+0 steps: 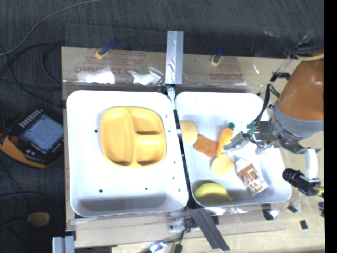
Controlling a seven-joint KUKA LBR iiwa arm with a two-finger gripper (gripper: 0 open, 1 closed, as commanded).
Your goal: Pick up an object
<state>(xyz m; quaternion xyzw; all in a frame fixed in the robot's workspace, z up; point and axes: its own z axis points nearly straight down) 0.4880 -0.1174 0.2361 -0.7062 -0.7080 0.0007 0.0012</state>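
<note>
The gripper (235, 143) is hovering at three o'clock of the carrot (225, 137), jaws apart and empty; it should be centring over it before closing.

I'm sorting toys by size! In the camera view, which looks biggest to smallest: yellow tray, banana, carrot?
1. yellow tray, by far the biggest.
2. banana.
3. carrot, smallest, though the hand crowds its lower end.

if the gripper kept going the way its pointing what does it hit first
Likely the carrot: the gripper points left across the right bin, its tip just beside the carrot. Its height above it is unclear.
</note>
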